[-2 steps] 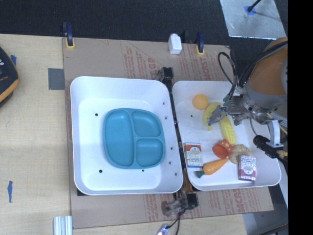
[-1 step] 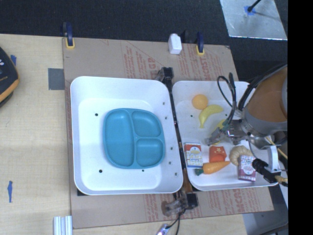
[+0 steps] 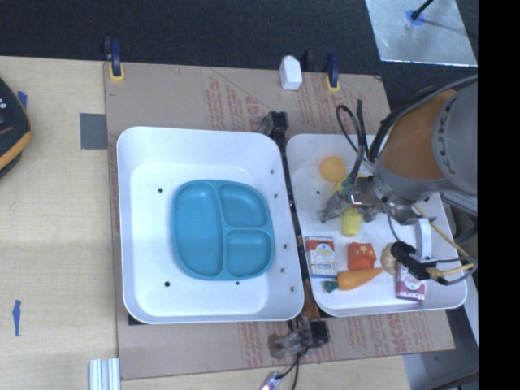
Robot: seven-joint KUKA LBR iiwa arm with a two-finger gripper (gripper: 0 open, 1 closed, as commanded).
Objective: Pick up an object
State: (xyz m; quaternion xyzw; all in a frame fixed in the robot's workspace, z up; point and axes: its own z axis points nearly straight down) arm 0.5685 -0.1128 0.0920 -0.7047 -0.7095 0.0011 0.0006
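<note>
We see the arm coming in from the right, grey body with the orange band (image 3: 414,136) bulging over the right bin (image 3: 305,157), wrist tipped down toward that bin's middle. The gripper (image 3: 345,204) sits low over the bin, pointing left; whether it is clenched or released we cannot tell, too dark and cluttered there.

A small yellow object (image 3: 351,223) lies right at the gripper's tip, touching or just under it, we can't say which. An orange ball (image 3: 331,168) sits just above the gripper. Near the front edge lie a white-and-red carton (image 3: 322,257), a red block (image 3: 361,256), a carrot (image 3: 357,279) and a small dark-red box (image 3: 410,287).

Left bin (image 3: 134,218) holds a blue divided plate (image 3: 221,228).
</note>
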